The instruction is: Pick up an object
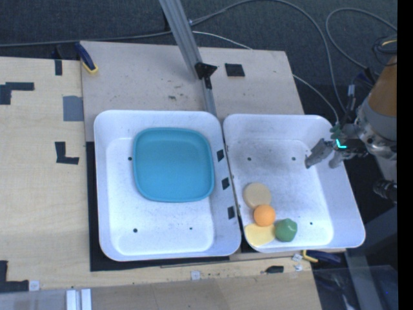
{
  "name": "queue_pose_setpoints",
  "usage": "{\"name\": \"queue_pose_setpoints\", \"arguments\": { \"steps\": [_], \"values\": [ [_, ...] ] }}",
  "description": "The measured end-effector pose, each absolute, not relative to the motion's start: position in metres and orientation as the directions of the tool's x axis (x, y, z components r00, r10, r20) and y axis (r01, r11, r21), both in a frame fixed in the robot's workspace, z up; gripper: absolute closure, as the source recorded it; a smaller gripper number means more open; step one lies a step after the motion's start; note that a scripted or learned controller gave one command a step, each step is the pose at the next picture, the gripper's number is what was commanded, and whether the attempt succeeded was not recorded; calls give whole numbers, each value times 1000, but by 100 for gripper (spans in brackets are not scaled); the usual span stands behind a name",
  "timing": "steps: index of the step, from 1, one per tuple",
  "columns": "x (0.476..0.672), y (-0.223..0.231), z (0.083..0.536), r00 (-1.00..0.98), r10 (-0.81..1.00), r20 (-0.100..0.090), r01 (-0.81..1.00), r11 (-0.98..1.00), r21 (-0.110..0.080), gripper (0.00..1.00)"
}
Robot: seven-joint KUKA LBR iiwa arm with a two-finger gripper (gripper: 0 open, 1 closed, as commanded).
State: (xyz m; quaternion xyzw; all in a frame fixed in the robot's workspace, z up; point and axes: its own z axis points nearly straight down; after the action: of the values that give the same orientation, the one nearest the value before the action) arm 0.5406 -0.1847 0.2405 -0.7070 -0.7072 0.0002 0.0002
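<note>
Dark grey carpet with loose cables is seen across the top and right of the frame; a pale wooden tabletop (39, 192) with black tape marks fills the left and centre. Two shallow white plastic bins are set side by side on it. The left bin (113, 237) carries a square blue plastic plate (173, 164), lying flat near its centre.

The right bin (284, 131) holds four small items clustered in its lower left corner: a round beige disc (257, 194), an orange ball (264, 215) just below it and touching it, a flat yellow piece (257, 236) partly covered by the ball, and a green rounded object (285, 229) just right of the ball.

The grey arm with its orange band (387, 92) is seen at the right edge. The two-finger hand (324, 155) is located over the right bin's upper right area, well apart from the cluster. Fingers are apart, nothing is held between them. A teal light is lit at the wrist.

A slanted metal rail (184, 34) runs from the top of the frame down to the gap between the bins.
</note>
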Motion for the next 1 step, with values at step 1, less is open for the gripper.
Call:
{"name": "queue_pose_setpoints", "arguments": {
  "steps": [1],
  "values": [
    [541, -185, 240, 0, 1000, 0, 1000, 0, -1, 0]
  ]
}}
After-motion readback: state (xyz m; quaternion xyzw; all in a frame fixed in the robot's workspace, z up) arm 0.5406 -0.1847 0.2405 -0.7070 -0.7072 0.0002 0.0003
